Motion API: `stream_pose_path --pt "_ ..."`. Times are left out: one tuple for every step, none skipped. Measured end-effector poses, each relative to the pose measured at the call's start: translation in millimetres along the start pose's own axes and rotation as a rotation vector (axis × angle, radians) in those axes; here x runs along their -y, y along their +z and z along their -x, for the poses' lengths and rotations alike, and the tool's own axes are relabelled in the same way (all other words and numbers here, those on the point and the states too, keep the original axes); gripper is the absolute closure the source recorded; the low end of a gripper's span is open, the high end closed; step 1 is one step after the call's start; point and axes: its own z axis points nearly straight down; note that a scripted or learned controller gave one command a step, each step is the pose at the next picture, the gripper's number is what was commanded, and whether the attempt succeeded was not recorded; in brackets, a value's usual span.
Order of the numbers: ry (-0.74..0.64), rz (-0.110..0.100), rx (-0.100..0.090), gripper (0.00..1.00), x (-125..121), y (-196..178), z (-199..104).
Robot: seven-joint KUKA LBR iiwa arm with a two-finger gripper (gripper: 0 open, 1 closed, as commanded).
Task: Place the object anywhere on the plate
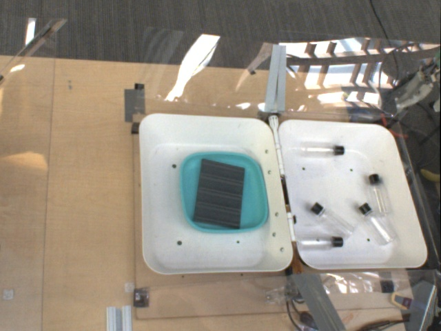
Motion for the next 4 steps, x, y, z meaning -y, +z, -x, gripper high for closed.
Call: stream_pose_path --pt "0.277 -0.01 -0.002 0.0 46.2 50.2 -38.8" --pt "0.492 -0.009 -0.002 0.0 116.0 107.7 -33.0" --pt "0.447 -0.013 -0.003 0.0 118.1 243.8 -48.5" --pt "0.814 -0.011 -0.003 0.0 116.3 288.6 -103.4"
